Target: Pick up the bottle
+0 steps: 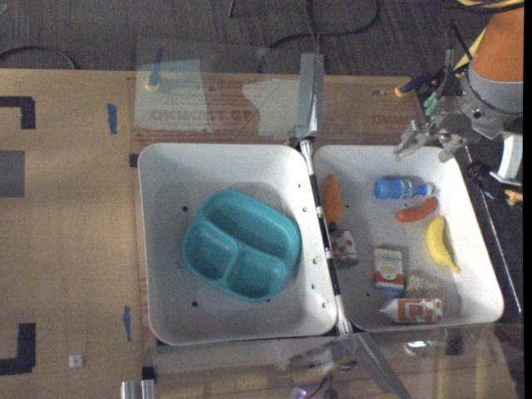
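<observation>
A small blue bottle with a white label lies on its side near the back of the right bin. My gripper hangs above that bin's back right rim, up and to the right of the bottle, well apart from it. Its two fingers are spread with nothing between them.
The right bin also holds a red sausage, a banana, a carrot, a small can, a little carton and a flat carton. A teal divided plate sits in the left bin.
</observation>
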### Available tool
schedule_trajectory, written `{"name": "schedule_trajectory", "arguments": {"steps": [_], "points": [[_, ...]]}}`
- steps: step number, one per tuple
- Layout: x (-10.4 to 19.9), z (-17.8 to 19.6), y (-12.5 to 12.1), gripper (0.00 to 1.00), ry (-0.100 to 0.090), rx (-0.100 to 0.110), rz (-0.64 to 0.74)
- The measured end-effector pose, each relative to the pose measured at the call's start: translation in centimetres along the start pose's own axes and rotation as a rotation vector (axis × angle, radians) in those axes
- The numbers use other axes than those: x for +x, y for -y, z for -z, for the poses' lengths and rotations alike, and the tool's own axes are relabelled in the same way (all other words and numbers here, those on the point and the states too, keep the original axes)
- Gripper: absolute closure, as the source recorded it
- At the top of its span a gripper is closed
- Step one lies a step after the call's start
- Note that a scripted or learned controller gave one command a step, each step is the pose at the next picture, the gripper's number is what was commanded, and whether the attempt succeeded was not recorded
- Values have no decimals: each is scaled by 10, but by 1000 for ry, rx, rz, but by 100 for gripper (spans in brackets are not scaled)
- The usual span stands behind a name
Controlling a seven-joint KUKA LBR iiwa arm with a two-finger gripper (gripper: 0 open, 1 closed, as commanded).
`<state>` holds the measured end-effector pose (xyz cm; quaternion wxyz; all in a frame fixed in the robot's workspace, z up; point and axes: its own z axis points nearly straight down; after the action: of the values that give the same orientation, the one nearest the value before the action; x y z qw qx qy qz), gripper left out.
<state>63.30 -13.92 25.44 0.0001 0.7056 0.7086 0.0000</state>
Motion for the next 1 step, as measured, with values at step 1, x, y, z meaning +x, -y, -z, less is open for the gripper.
{"name": "schedule_trajectory", "arguments": {"steps": [1], "points": [[9, -133, -22, 0, 5, -32, 29]]}}
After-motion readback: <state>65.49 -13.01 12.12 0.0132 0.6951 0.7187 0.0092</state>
